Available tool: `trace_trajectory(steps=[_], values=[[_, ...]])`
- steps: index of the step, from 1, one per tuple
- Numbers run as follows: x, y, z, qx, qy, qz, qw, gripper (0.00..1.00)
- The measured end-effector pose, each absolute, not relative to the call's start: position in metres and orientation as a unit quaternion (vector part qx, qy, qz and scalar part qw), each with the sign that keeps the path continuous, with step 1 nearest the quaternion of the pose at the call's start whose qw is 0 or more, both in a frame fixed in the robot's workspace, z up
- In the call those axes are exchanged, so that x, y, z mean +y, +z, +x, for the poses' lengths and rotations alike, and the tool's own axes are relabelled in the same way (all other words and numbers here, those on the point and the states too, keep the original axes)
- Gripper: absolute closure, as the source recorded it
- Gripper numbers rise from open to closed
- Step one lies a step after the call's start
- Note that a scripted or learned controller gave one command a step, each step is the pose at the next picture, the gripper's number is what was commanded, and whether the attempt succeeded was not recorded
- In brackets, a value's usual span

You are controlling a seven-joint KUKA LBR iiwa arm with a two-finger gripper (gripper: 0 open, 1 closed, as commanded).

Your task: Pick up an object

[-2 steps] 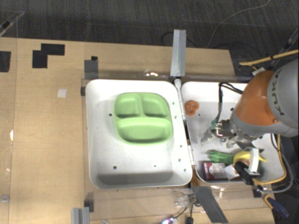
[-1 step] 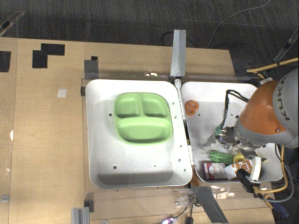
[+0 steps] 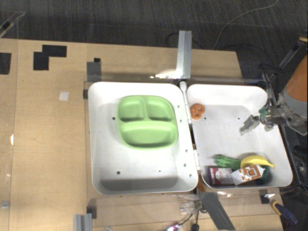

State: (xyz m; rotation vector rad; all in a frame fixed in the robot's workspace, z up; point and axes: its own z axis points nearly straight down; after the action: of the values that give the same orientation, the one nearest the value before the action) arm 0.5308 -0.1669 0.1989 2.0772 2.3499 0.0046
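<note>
Gripper (image 3: 250, 123) hangs over the right bin (image 3: 226, 105), upper right part, reached in from the right edge on the grey arm (image 3: 288, 112) with its orange band showing at the frame's edge. Whether it is wide or narrow cannot be told at this size; nothing is seen held in it. White bin floor lies bare beneath it.

Pickable objects sit apart from it. Small orange round item (image 3: 197, 110) rests at the right bin's upper left corner, close against the divider wall. Along the bin's front edge lies a cluster: green vegetable-like piece (image 3: 227, 161), yellow banana (image 3: 256, 161) just right of it, a dark red packet (image 3: 220, 175) below, and a white-and-orange carton (image 3: 249, 175) touching the banana's underside. The cluster sits well below the gripper.

Left bin (image 3: 103, 129) holds a green divided plate (image 3: 146, 121), three compartments, lying flat in the upper middle. Both bins sit side by side on the tan bench (image 3: 43, 129), with a metal post (image 3: 184, 54) standing behind their seam.
</note>
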Motion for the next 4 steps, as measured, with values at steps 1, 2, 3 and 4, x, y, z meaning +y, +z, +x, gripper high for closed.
trace_trajectory(steps=[1,2,3,4], values=[[-0.16,0.157,0.497,0.732,0.0008,0.681,0.001,0.0],[-0.118,0.137,0.498,0.769,0.0014,0.64,0.001,0.0],[-0.144,0.092,0.495,0.805,0.005,0.593,0.005,0.0],[-0.131,0.145,0.544,0.798,0.0016,0.603,0.003,0.0]])
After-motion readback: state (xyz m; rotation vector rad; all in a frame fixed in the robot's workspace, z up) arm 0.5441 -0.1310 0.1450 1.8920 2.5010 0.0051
